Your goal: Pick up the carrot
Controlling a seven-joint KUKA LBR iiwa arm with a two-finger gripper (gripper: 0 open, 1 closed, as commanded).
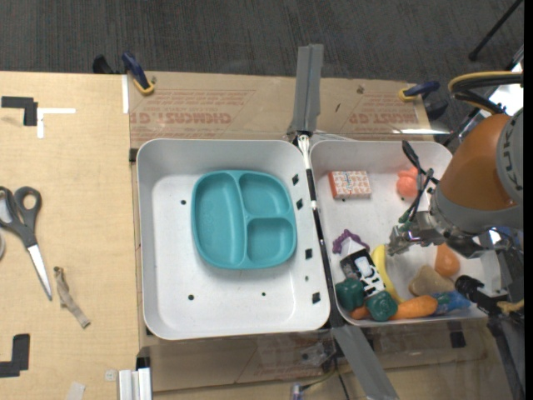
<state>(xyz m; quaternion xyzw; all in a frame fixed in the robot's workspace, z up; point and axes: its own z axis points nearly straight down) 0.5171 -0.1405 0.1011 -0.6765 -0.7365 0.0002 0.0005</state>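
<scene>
The carrot (pixel 415 307) is an orange, elongated piece lying along the front wall of the right bin (pixel 375 161), between a green round toy (pixel 382 307) and a blue item (pixel 455 301). My gripper (pixel 398 242) hangs over the middle of the right bin, above and slightly left of the carrot and apart from it. It sits just beside a yellow banana (pixel 381 263). The grey arm with its orange band (pixel 483 169) comes in from the right and hides part of the bin's right side.
The right bin also holds a small pink box (pixel 350 183), a peach ball (pixel 405 183), a purple piece (pixel 346 242), a black-and-white item (pixel 359 267), a tan bread piece (pixel 430 282) and an orange fruit (pixel 447 262). A teal divided plate (pixel 246 219) lies in the left bin (pixel 158 248). Scissors (pixel 27 227) lie on the bench.
</scene>
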